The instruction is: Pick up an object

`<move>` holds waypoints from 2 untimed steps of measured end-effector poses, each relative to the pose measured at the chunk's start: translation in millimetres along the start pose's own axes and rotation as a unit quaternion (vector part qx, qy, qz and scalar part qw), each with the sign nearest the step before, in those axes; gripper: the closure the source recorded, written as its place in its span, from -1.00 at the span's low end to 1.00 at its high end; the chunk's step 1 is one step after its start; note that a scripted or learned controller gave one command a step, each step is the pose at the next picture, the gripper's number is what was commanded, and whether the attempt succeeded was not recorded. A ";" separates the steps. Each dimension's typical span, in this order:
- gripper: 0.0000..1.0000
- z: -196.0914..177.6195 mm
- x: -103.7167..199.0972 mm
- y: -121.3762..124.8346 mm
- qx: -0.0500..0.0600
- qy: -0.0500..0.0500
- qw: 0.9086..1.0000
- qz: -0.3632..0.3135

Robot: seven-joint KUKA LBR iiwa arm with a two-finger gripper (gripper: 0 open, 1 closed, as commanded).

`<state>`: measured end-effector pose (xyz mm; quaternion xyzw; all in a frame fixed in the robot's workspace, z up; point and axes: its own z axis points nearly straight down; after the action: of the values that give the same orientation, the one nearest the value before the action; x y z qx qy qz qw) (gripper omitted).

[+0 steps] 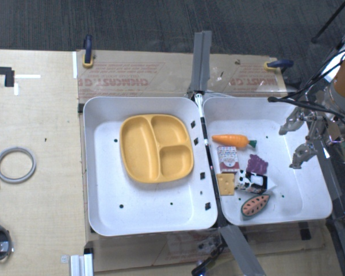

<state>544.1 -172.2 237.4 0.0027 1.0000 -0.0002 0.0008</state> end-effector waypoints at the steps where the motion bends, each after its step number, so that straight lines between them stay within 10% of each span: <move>1: -1.00 111.7 -2.5 23.0 0.000 0.000 0.970 0.244; 2: -1.00 145.3 -59.3 39.3 0.001 -0.001 0.950 0.311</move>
<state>603.8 -133.2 92.2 0.3137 0.9495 -0.0005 0.0013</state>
